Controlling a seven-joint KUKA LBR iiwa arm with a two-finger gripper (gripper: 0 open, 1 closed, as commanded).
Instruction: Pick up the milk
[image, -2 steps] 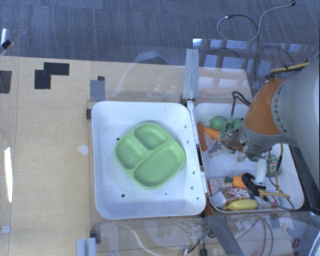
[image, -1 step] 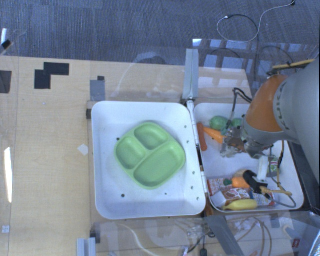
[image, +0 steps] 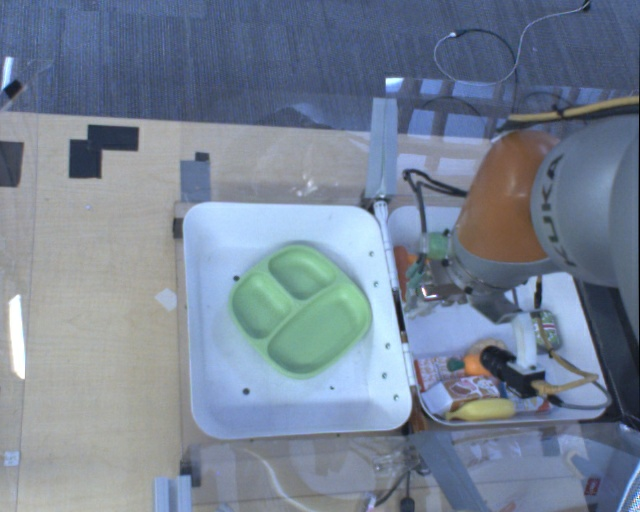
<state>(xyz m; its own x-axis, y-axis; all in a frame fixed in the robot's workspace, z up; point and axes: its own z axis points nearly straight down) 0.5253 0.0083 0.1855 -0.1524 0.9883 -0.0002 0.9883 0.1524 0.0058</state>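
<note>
My gripper (image: 428, 284) is low over the left part of the right bin (image: 590, 330), with the orange wrist band and grey arm above it hiding much of the bin's back. A red and white printed carton (image: 438, 372), possibly the milk, lies flat at the bin's front left, a little nearer the camera than the gripper and apart from it. I see nothing held by the gripper.
A green divided plate (image: 300, 310) sits in the left bin (image: 210, 400). In the right bin lie a yellow banana (image: 482, 408) at the front, an orange piece (image: 476, 363), a small can (image: 546, 330) to the right and an orange-red item (image: 402, 263) by the left wall.
</note>
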